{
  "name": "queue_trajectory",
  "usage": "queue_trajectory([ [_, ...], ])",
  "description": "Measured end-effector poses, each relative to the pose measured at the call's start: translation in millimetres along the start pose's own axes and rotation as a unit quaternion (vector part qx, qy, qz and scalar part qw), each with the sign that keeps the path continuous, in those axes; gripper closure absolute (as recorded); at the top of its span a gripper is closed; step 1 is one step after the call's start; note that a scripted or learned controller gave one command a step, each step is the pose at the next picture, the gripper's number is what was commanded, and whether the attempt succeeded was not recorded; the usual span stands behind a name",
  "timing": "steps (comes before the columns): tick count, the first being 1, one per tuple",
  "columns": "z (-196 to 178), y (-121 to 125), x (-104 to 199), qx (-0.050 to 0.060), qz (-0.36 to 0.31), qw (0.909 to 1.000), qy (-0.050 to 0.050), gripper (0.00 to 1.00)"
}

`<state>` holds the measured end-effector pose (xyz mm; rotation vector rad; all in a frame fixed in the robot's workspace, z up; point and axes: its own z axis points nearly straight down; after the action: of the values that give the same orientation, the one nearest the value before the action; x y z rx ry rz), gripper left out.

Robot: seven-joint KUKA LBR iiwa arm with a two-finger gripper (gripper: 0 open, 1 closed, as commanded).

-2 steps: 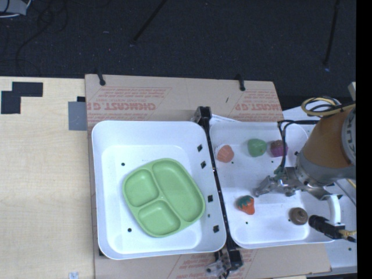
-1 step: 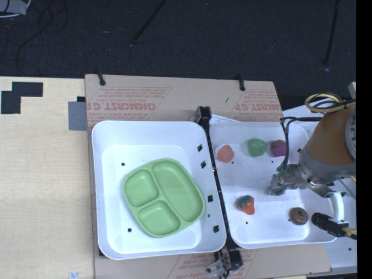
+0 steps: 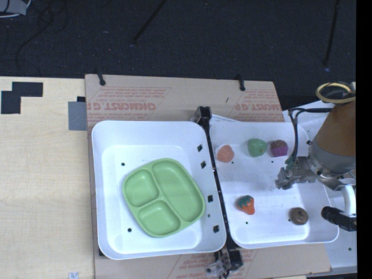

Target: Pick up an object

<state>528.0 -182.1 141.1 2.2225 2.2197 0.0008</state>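
Tool (image 3: 286, 179) over right bin (image 3: 267, 237), near its right edge.

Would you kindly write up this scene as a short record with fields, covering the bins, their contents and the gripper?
left bin: holds a green divided plate
right bin: holds five small items
far row: pink-orange piece, green piece, purple piece
near row: orange-and-green piece, brown ring
gripper: above the right bin's right part, nothing seen between its fingers
finger state: too unclear to tell
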Motion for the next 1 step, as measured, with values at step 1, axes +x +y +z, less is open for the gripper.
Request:
queue_trajectory([
  [1, -52.9, 11.3, 0.8, -0.001, -0.001, 1.0000, 0.000, 1.00],
])
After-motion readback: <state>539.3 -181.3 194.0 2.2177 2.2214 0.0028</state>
